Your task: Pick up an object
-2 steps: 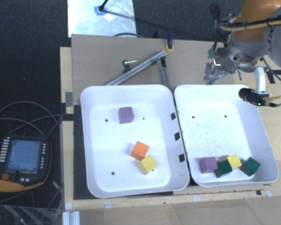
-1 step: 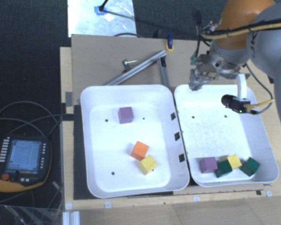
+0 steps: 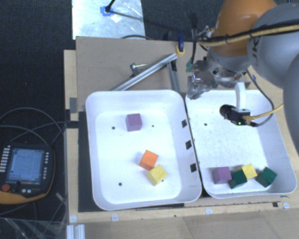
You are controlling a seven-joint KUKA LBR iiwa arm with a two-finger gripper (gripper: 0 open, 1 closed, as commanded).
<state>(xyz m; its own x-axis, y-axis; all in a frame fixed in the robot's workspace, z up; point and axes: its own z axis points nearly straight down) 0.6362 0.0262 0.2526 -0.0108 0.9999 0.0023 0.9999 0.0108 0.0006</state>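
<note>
1. Here, the grey arm (image 3: pixel 274 39) with its orange band (image 3: pixel 241 6) is reaching in from the right and hanging over the far edge of the right bin (image 3: pixel 284 148).
2. The hand (image 3: pixel 198 86) is sitting at that bin's far-left corner, just beside the seam between the two bins; whether it is spread or pressed together I cannot tell, and nothing is showing between it.
3. A small black unit (image 3: pixel 234 114) with a green light is hanging below the wrist over the far half of the right bin.
4. In the right bin, four blocks are crowding the near edge: a purple block (image 3: pixel 221 174), a dark green block (image 3: pixel 237 178) touching it, a yellow block (image 3: pixel 248 171) and another green block (image 3: pixel 266 176) toward the near-right corner.
5. The middle and far floor of that bin is lying open.
6. In the left bin (image 3: pixel 97 148), a purple cube (image 3: pixel 133 122) is sitting alone toward the far edge, with free room all round.
7. An orange cube (image 3: pixel 148 159) and a yellow cube (image 3: pixel 157 174) are touching near the bin's middle, well apart from every wall.
8. A control pendant (image 3: pixel 22 171) is lying beyond the tabletop's left edge.
</note>
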